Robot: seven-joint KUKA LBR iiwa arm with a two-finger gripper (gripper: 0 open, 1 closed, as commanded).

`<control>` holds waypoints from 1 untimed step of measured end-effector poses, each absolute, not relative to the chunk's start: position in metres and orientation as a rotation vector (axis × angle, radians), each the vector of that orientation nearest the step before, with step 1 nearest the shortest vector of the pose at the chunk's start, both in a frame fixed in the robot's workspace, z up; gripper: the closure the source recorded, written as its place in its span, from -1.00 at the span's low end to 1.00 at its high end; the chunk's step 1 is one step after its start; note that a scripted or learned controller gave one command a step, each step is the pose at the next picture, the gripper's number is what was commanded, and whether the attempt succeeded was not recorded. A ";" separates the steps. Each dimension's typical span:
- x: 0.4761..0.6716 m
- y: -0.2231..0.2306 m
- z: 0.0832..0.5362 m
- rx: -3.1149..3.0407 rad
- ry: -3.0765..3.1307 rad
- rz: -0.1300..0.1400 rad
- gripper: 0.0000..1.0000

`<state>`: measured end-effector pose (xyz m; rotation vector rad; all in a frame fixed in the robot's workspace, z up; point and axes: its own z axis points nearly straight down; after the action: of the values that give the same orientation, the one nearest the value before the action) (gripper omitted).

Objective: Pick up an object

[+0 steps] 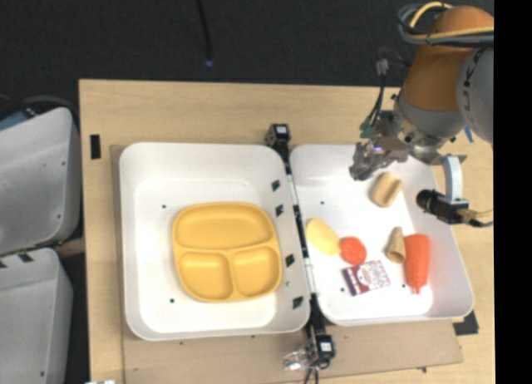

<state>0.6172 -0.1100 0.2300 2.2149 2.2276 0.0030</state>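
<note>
The right white bin (332,166) holds several small items: a tan bread-like piece (384,189), a yellow lemon-like piece (322,237), a small red tomato (354,250), an orange carrot (416,261), a beige cone-shaped piece (395,244) and a flat purple-and-white packet (366,278). My gripper (366,160) hangs over the bin's far part, just up and left of the tan piece. I see nothing between its fingers, and their spacing is not clear from this angle.
The left white bin (150,174) bears a yellow divided tray (226,249). A black clamp (278,135) sits at the far end of the ridge between the bins. The arm's orange band (436,71) rises at the right.
</note>
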 end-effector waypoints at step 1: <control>0.609 -0.062 0.223 2.216 2.228 0.000 1.00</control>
<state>0.6091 -0.0622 0.2233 2.2156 2.2284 -0.0003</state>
